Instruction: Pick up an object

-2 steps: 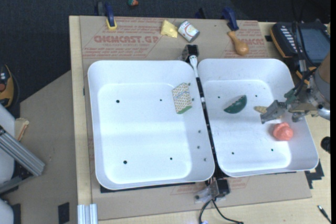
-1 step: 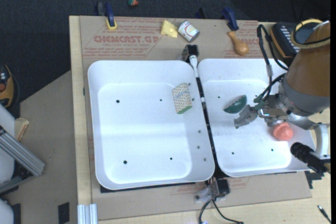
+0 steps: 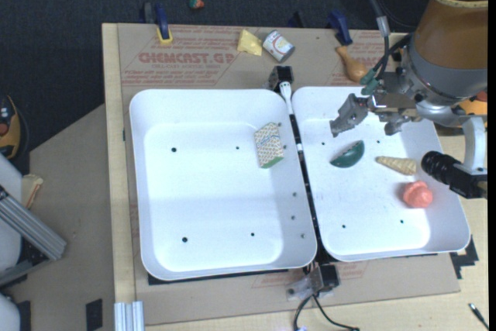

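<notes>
While the desk (image 3: 116, 167) carries two white bins side by side, the grey arm (image 3: 449, 35) with its orange band reaches in from the right over the right bin (image 3: 372, 236). Left bin (image 3: 201, 244): one patterned box (image 3: 269, 144) near its right wall. Right bin: claw (image 3: 346, 120) hovering just above a dark green half-round piece (image 3: 348, 155), nothing between the fingers; whether they are spread or pressed together cannot be told. Also there: a pink lump (image 3: 417, 194) and a cream cone (image 3: 397, 163) lying on its side, near each other. On the desk behind the bins: a yellow wedge (image 3: 249, 43) and a small white carton (image 3: 278, 46), just beside each other.
</notes>
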### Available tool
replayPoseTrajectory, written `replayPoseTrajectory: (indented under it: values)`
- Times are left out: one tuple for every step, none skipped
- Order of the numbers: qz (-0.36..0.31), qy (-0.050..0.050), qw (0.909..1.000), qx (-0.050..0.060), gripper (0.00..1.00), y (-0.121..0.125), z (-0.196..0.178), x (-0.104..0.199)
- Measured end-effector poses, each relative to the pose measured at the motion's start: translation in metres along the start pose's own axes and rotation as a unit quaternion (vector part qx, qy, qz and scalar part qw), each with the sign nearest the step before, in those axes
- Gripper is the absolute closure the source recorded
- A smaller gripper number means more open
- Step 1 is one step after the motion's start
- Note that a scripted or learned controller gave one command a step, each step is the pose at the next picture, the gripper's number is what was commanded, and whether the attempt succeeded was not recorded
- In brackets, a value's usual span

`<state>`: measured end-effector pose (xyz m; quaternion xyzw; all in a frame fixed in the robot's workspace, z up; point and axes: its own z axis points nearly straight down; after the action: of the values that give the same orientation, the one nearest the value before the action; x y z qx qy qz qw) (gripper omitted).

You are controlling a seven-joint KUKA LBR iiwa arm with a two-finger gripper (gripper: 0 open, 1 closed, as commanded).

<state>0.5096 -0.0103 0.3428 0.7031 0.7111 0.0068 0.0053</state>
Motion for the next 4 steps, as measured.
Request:
replayPoseTrajectory:
  values:
    - [0.004, -0.001, 0.9999, 0.013, 0.00, 0.035, 0.167, 0.020]
    - [0.005, -0.002, 1.0000, -0.003, 0.00, 0.070, -0.155, -0.001]
    - [0.000, 0.000, 0.9999, 0.016, 0.00, 0.006, -0.027, 0.104]
    - [0.005, -0.001, 1.0000, 0.007, 1.00, 0.011, -0.044, 0.098]
